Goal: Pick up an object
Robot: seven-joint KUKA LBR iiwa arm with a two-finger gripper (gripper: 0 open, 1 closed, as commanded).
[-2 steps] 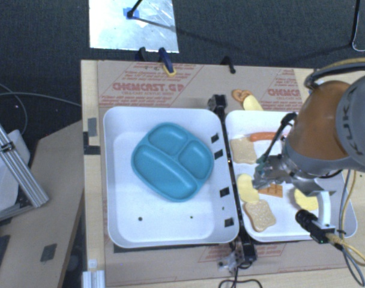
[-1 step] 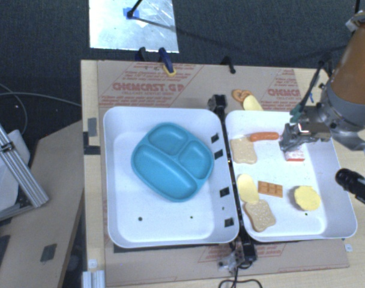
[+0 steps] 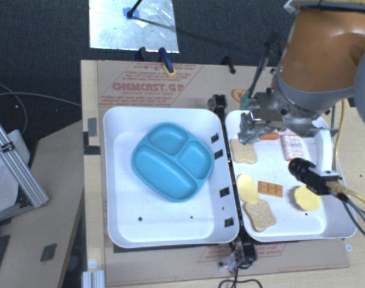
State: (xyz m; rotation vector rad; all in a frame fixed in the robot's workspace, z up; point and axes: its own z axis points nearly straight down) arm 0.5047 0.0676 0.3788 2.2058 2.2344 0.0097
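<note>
Hanging over the far-left part of the right bin (image 3: 337, 225), the claw (image 3: 247, 132) is pointing down; cannot tell whether it is open or closed, the wrist is covering it. A toast slice (image 3: 244, 152) is lying just below the claw in the view, right by its tip, contact unclear. A small orange piece (image 3: 270, 136) is sitting just right of the claw. A round tan biscuit (image 3: 237, 95) is lying above the claw, outside the bins on the cardboard sheet (image 3: 146, 84). A red-and-white packet (image 3: 292, 146) is lying further right of the claw, past the orange piece. A pale yellow piece (image 3: 247, 188) is lying below the toast slice, with a brown cracker (image 3: 269, 189) just beside it on the right. Well left of the claw, a blue divided plate (image 3: 172, 161) is resting in the left bin (image 3: 119, 221). Farthest below the claw, a second bread slice (image 3: 259, 215) and a yellow disc (image 3: 307, 198) are lying near the right bin's front edge.
</note>
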